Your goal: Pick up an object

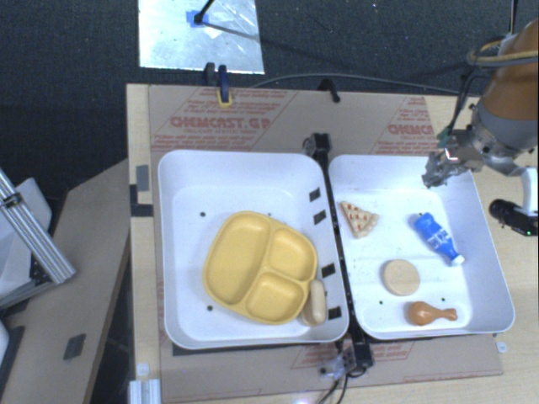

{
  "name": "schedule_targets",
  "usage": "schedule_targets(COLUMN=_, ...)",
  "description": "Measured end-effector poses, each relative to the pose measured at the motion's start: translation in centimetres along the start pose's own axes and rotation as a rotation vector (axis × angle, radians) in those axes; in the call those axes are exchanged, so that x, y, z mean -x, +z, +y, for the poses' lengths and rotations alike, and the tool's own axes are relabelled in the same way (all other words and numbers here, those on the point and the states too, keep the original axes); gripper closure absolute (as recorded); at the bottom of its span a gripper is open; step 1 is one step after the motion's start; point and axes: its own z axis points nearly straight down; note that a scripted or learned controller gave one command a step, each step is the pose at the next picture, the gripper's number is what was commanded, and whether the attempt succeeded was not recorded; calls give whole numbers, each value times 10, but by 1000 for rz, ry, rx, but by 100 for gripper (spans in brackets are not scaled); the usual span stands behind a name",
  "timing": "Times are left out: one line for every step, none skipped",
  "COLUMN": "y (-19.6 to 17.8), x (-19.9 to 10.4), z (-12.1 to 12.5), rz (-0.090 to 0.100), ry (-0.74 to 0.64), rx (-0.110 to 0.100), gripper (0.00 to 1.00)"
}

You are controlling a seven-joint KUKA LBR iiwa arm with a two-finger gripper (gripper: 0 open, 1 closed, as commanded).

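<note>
- I count two white bins: left bin [181, 225], right bin [484, 251]
- one yellow divided tray [253, 263], left bin
- one beige bread roll [316, 302], left bin
- one pizza slice [359, 220], right bin
- one blue bottle [436, 237]
- one round tan cookie [401, 277]
- one drumstick [430, 313]
- six loose items by my tally

We see even, bright overhead light on both white bins [253, 168], casting only faint shadows. A foil sheet [200, 22] at the top glares brightly against dark carpet. Focus is soft throughout, with the arm [509, 99] slightly blurred at right.
</note>
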Motion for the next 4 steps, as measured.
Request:
schedule_targets(y=5, x=-51, z=-18, rz=1, ry=0, rx=-3, gripper=100)
schedule_targets(y=-3, x=-111, z=-28, rz=1, ry=-1, rx=-2, gripper=100)
schedule_targets(y=-11, x=-158, z=-40, rz=2, ry=-1, rx=-2, gripper=100)
schedule_targets(y=-9, x=-200, z=-51, rz=1, ry=-1, rx=-3, gripper=100)
